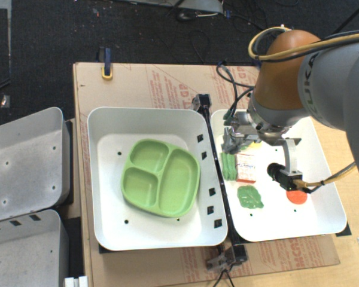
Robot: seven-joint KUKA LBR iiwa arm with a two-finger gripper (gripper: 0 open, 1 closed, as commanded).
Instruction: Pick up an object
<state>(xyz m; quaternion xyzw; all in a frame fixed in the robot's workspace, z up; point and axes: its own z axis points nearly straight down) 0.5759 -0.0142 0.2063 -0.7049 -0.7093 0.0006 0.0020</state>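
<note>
Lying in the right bin [323, 220], the loose objects cluster just beside the divider between the two bins: a flat green soft-looking piece [250, 197] with an irregular outline, a small white and red carton [246, 166] just above it, a narrow green ribbed strip [228, 165] touching the carton's left side, and a small orange-red disc [297, 197] to the right of the green piece. The carton is boxy and printed; the disc is smooth and round.

The arm [323, 76] reaches in from the right, its grey casing and glossy orange band [282, 70] bulking over the upper part of the right bin, wrist pointing down. The gripper [239, 141] hangs directly above the carton and the strip; whether its jaws are apart or together cannot be told, and nothing is seen held. A black fitting [283, 176] with a yellow cable sits next to the disc.

In the left bin [107, 220], a pale green plastic plate [161, 177] with three compartments and rounded corners lies tilted across the middle. Both bins are smooth white with dotted floors, resting on a cardboard-coloured bench [149, 79].
</note>
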